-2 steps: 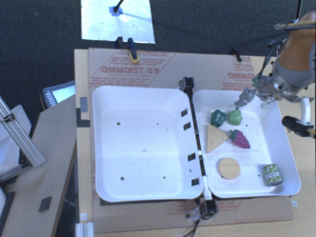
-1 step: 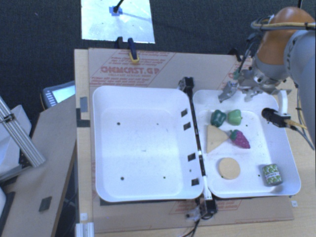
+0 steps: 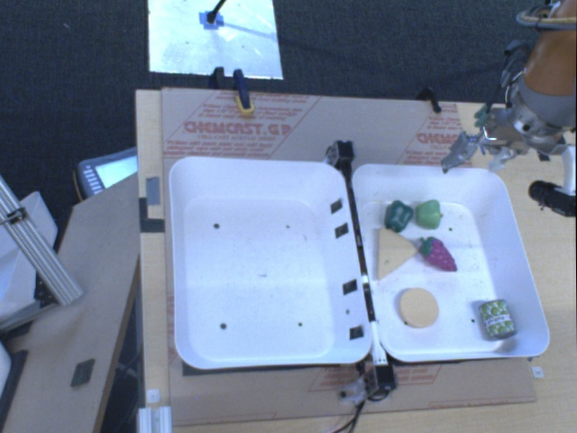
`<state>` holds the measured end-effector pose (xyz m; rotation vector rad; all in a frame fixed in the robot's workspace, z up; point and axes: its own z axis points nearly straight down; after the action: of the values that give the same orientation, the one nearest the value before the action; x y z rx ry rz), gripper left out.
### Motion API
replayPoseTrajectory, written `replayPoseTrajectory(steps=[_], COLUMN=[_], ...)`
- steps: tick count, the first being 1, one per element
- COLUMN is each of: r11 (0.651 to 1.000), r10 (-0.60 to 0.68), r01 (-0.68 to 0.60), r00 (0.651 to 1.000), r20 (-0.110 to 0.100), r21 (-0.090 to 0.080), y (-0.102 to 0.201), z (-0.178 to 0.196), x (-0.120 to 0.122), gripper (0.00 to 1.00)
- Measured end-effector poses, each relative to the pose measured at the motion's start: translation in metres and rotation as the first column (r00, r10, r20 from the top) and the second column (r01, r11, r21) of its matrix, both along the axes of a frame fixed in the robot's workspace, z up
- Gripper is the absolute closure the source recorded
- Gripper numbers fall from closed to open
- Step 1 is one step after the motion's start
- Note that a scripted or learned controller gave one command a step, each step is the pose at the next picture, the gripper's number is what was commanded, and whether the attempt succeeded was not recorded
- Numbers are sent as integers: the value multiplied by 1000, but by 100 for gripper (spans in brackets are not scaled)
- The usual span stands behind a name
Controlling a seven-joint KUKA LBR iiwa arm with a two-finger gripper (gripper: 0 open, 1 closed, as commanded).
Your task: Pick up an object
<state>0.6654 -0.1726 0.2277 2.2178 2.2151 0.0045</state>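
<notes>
Hovering above far edge of right bin (image 3: 518,269): gripper (image 3: 478,147), fingers apart, nothing between them. Inside right bin: green pepper (image 3: 429,213), dark green piece (image 3: 398,215), purple grapes (image 3: 438,253), yellow wedge (image 3: 394,253), round cookie (image 3: 418,308), green can (image 3: 495,318).

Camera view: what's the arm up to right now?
The KUKA arm sits at the upper right, its gripper near the far rim of the right bin, not on any object yet. That bin holds two green peppers, a purple toy fruit, a yellow wedge, a tan disc and a green can. Nothing is picked up so far.
</notes>
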Motion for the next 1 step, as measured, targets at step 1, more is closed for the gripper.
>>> replayPoseTrajectory(steps=[1], r11=[1000], r10=[7], r01=[-7], r00=[1000], r20=[1], r21=[0], y=[3], z=[9], x=[1], gripper=[100])
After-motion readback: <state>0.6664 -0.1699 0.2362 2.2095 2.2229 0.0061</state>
